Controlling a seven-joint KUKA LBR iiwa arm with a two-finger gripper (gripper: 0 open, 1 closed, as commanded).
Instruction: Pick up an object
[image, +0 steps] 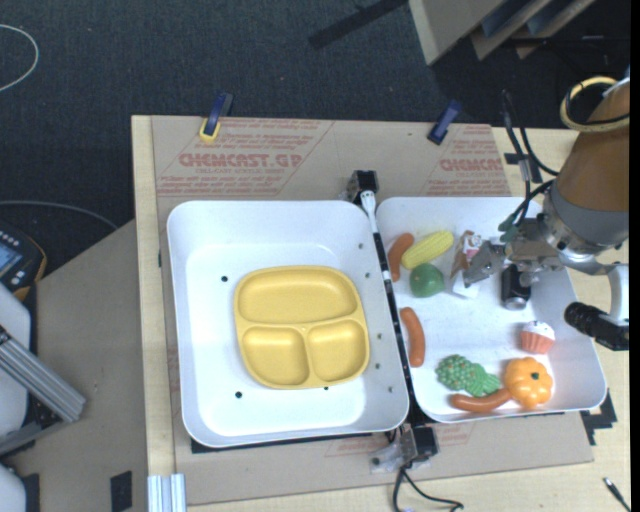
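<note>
The right bin (575, 395) holds several toy foods. A yellow corn cob (426, 246), a red sausage (400, 253) and a round green fruit (427, 281) lie near its upper left. A second sausage (413, 336) lies along the left wall. A green broccoli piece (465, 375), an orange pumpkin (530, 382), a third sausage (481, 403) and a small cupcake (538, 338) sit near the front. My gripper (477, 266) hangs low over the bin's upper middle, just right of the corn and green fruit. The arm (598, 180) comes in from the right.
The left bin (190, 300) holds a yellow divided tray (300, 325) with three compartments. Black clamps sit at the seam between the bins, at the back (364, 185) and the front (420, 442). Bare white floor lies around (470, 330) in the right bin.
</note>
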